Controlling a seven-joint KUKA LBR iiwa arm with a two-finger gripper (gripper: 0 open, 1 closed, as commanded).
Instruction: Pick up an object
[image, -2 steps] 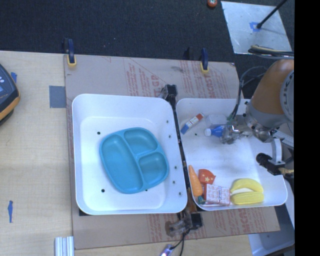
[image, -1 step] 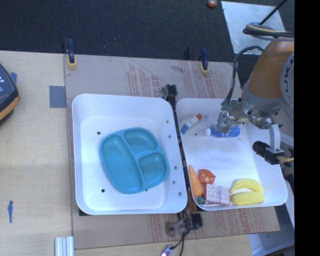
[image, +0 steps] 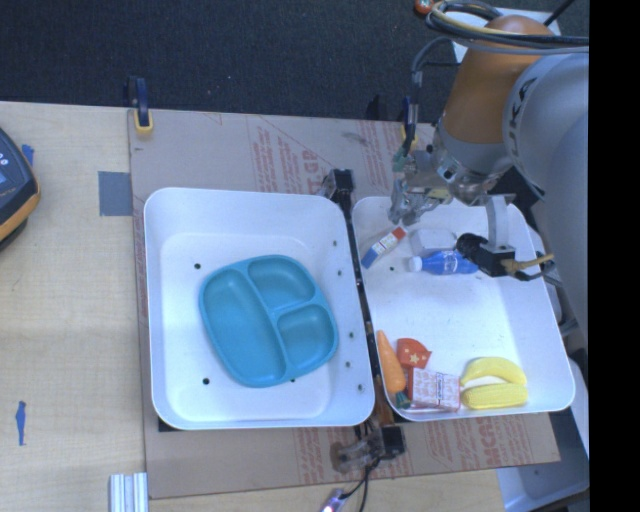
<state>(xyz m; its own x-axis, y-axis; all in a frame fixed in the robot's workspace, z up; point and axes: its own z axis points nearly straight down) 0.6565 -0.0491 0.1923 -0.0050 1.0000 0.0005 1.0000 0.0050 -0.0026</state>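
From the overhead camera I see the gripper (image: 405, 212) low over the far left corner of the right bin (image: 560, 345), just above the tube (image: 383, 246) lying there on a slant; nothing shows in its grasp, and I cannot tell whether it is released or clenched. A bottle (image: 445, 263) lies on its side just right of the tube, while a carrot (image: 390, 362), a red piece (image: 412, 354), a packet (image: 435, 388) and a banana (image: 493, 383) crowd the near edge. In the left bin (image: 152, 300) I see a blue plate (image: 268, 318).
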